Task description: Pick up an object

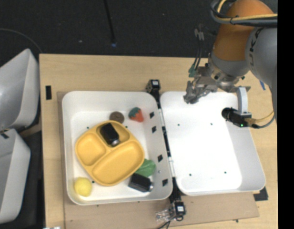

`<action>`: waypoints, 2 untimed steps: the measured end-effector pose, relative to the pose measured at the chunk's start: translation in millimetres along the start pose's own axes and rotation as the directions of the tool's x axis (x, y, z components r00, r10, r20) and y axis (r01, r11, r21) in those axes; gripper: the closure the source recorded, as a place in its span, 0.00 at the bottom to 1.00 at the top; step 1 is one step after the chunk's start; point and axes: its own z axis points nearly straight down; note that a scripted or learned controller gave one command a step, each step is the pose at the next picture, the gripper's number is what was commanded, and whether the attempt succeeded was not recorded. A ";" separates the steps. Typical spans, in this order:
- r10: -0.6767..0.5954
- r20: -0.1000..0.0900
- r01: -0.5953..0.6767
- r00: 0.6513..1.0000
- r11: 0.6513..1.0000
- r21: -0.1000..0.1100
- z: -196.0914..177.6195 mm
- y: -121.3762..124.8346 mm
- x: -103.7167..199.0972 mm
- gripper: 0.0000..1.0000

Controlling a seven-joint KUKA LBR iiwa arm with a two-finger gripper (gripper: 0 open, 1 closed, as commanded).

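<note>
The yellow divided plate (109,157) served as the anchor: it lay tilted in the left bin (70,109), its long axis running from upper left to lower right. A black block (109,133) sat in the plate's upper compartment, long axis roughly up and down the view, leaning slightly left at the top. Just above the plate's upper edge lay a brown round piece (116,116), and right of that a small red and green toy (135,113). A yellow ball (82,187) rested just off the plate's lower left rim. A green piece (147,166) touched the plate's right edge, with a second black block (140,182) just below it, lying aslant.

The gripper (193,95) hung well to the plate's upper right, over the far edge of the right bin (242,175), nothing between its fingers; whether they stood apart or together could not be told. All the objects lay far to its lower left.
</note>
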 end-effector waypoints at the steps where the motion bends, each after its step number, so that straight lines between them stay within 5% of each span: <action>1: -0.001 -0.001 0.001 1.000 1.000 -0.001 -7.0 -13.2 48.6 1.00; 2: -0.001 -0.001 0.001 1.000 1.000 0.001 10.4 -31.2 98.0 1.00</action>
